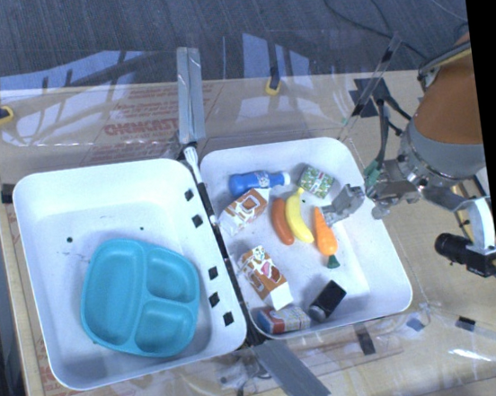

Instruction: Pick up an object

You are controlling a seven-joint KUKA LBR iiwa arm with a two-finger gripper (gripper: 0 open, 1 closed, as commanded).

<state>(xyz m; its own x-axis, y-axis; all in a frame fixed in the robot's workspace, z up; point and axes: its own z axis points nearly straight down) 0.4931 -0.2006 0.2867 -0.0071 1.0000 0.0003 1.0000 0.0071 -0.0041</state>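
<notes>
Grey arm enters from right; gripper (347,203) hangs over right white bin (376,262) near its right wall, above the top of the orange plastic carrot (324,235). Finger spread: cannot tell. Nothing visibly gripped. Carrot lies just beside yellow toy banana (298,218), mid-bin. Black block (328,300) near front wall. Left white bin (44,265) carries turquoise divided plate (138,295).

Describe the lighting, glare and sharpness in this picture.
Camera view: even, soft light; faint shadows inside the right bin; pale glare streaks on the clear sheet behind the bins; toys like the banana read fairly sharp, while the gripper looks slightly soft.
</notes>
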